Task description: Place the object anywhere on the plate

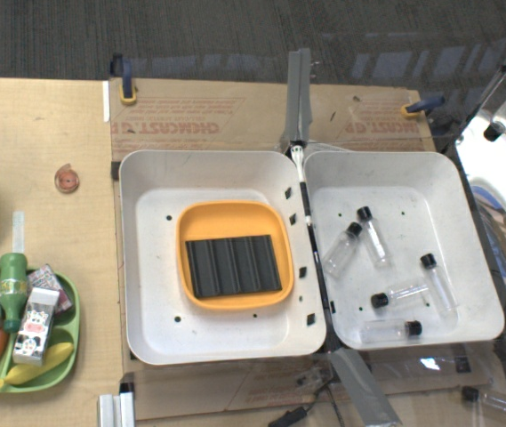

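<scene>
Yellow plate point(235, 267) centred in left bin point(146, 238), bare white floor all round it, dark ribbed insert on top. Clear black-capped vials point(373, 236) scattered right of plate, in right bin point(466, 238). Gripper state: cannot tell.

A pale, glossy stretch of the arm point(504, 116) shows at the upper right edge of the camera view. It lies on a slant, from upper right down toward lower left, and its lower end is rounded with a small dark spot. Which part of the arm this is cannot be told.
</scene>
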Motion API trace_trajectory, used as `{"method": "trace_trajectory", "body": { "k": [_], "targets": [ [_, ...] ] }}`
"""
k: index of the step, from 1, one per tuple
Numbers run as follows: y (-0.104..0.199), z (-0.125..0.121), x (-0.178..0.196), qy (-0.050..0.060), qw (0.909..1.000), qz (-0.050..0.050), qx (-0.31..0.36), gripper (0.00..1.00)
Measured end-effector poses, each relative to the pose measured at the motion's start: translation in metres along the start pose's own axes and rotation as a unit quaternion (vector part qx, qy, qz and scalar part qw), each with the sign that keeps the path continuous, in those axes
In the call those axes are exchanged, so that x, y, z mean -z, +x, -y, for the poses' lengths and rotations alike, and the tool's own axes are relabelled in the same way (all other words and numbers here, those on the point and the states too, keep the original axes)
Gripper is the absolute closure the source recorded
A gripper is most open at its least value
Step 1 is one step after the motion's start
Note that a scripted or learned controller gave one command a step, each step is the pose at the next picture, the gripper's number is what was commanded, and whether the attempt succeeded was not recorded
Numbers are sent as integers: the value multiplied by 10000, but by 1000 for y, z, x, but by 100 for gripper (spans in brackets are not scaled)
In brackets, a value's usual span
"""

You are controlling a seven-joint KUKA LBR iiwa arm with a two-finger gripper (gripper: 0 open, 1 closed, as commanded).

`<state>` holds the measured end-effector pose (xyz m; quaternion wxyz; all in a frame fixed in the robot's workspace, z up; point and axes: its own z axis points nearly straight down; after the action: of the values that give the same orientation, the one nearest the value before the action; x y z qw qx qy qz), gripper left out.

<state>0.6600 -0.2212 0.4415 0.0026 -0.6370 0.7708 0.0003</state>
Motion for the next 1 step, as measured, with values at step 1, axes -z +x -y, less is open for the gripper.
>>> {"method": "trace_trajectory", "body": {
  "k": [1],
  "targets": [
    [-5, -1, 0, -2, 9864, 3, 1643, 100]
  ]
}}
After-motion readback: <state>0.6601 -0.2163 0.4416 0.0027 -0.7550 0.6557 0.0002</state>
